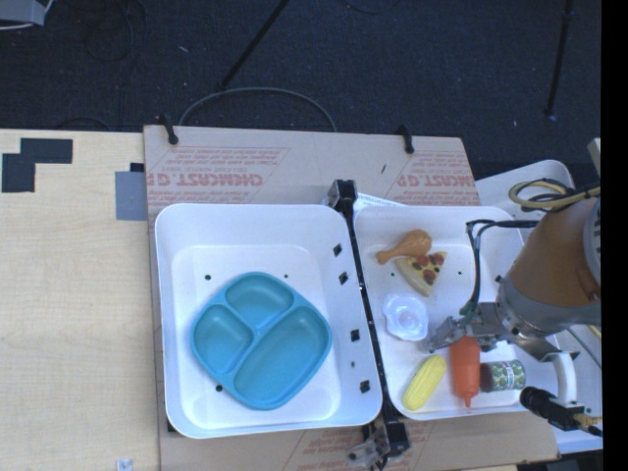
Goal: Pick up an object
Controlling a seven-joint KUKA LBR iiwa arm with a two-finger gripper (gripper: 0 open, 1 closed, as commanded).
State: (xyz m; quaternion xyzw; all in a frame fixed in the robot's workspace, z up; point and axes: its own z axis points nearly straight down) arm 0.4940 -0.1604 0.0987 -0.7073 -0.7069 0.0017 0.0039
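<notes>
The gripper [453, 334] hangs low in the right bin [491, 226], just above the top end of the orange carrot [465, 369], and I cannot tell how it is set or if it has anything. Beside the carrot lie a yellow corn cob [424, 382] on one side and a small green can [504, 375] on the other, with a white cup [405, 316], a pizza slice [425, 270] and a chicken leg [405, 246] farther up from the carrot. Over in the left bin [177, 263], well away from the carrot, sits a blue plate [260, 339] with three parts.
</notes>
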